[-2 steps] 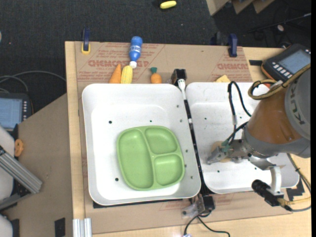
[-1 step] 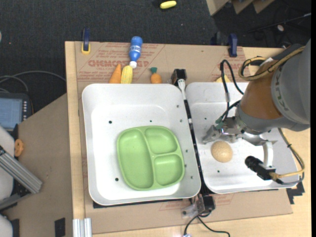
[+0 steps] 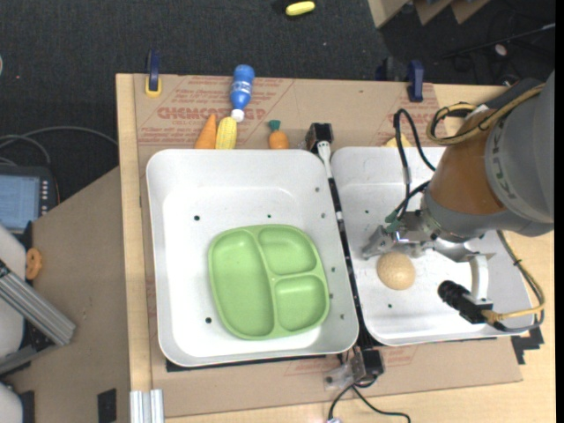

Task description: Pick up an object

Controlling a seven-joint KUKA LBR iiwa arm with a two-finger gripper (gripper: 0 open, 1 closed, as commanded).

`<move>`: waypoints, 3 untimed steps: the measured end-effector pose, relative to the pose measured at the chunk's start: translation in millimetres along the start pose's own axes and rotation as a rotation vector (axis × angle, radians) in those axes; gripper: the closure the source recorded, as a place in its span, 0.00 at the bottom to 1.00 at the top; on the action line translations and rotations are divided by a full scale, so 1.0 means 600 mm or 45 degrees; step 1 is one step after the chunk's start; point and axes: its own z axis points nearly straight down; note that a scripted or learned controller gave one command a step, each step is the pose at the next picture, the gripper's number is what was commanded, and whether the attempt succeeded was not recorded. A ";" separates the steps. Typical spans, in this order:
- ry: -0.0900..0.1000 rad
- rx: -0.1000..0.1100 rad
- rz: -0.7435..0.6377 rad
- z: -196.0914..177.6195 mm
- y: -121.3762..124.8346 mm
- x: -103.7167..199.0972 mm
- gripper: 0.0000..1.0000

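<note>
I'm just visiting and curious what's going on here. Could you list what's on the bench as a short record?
left bin: holds a green divided plate
right bin: holds a tan ball
arm: reaches in from the right
gripper: just above the ball; grasp unclear
behind the bins: toy corn, carrot, blue-capped bottle

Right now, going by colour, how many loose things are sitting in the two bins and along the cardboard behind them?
Green: 1, the divided plate in the left bin.
Tan: 1, the round ball-like object in the right bin.
Orange: 2, the toy carrots.
Yellow: 1, the toy corn.
Blue and white: 1, the small bottle.
Total: 6.
</note>
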 end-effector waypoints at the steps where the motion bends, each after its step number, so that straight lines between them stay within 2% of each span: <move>1: -0.002 -0.004 0.000 -0.017 0.001 0.000 1.00; 2: -0.002 -0.002 0.000 -0.016 0.000 0.000 0.00; 3: 0.000 -0.006 0.000 -0.175 -0.084 0.018 0.00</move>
